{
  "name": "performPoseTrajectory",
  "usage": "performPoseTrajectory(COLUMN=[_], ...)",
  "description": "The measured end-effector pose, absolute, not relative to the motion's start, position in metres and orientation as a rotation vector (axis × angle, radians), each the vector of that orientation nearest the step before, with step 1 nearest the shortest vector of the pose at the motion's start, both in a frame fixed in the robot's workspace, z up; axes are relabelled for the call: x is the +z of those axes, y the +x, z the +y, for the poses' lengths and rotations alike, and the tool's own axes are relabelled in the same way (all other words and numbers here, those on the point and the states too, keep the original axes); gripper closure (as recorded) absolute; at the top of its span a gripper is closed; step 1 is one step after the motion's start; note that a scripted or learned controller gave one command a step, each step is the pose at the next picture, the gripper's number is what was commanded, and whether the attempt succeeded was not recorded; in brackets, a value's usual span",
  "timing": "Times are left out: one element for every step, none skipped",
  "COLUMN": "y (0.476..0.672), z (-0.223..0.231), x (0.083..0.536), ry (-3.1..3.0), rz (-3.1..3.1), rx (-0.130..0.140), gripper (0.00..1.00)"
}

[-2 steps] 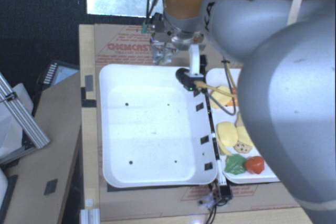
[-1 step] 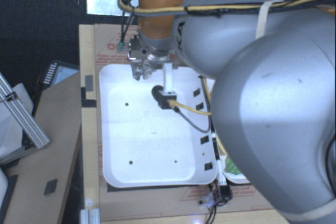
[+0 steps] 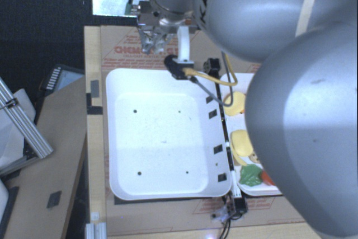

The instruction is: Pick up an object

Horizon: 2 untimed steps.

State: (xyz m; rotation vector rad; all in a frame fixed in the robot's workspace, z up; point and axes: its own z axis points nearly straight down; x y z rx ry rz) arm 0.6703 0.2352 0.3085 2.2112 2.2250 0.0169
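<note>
My jaws (image 3: 150,43) hang over the cardboard-brown surface (image 3: 120,53) just beyond the left bin (image 3: 162,137), a smooth white tray with rounded corners; whether they are parted or closed I cannot tell; my broad grey arm (image 3: 291,64) covers most of the right bin (image 3: 251,190), where pale yellow pieces (image 3: 241,143) and a green lump (image 3: 250,175) lie.

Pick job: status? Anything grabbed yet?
Done: nothing that shows. The hand hangs above the cardboard beyond the far edge of the left bin, with nothing visible between its fingers. In hand: no object. Left: the whole pick. Yellow pieces and a green piece lie in the right bin, mostly hidden under the arm; the hand would need to reach one.
</note>
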Motion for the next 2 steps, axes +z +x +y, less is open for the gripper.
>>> performPoseTrajectory(y=[0.6660, 0.6687], z=[0.2341, 0.2343], x=[0.3540, 0.3619], ry=[2.213, 2.213], rz=[2.227, 2.227], rx=[0.009, 0.003], gripper=[1.00, 1.00])
